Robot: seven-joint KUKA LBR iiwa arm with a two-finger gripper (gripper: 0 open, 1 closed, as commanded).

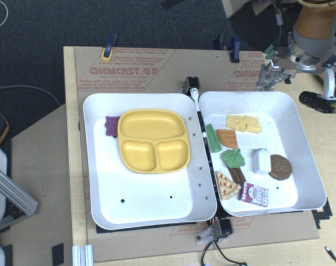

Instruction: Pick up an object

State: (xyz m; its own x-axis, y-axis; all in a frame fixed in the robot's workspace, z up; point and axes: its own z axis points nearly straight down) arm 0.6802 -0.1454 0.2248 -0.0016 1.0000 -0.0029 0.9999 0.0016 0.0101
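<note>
**Arm raised above the right bin's far corner, toy food lying in the bin**

The gripper hangs over the bench just beyond the far edge of the right bin, below the arm's orange band. Whether it is open or closed cannot be made out at this angle, and nothing can be seen held in it.

The things to pick lie in the right bin, all well apart from the gripper. A pale yellow cheese slice lies nearest the far wall. Toward the bin's left wall there is a green stick-shaped piece, with a brown-orange piece, perhaps a toast slice, just beside it. Below these sits a green leaf-like piece touching a small dark brown bar. A pizza slice lies near the front-left corner, with a red and white packet just to its right. A white block lies beside a round brown cookie.

In the left bin, a yellow three-compartment tray sits toward the far side, with a purple piece touching its left edge.
</note>
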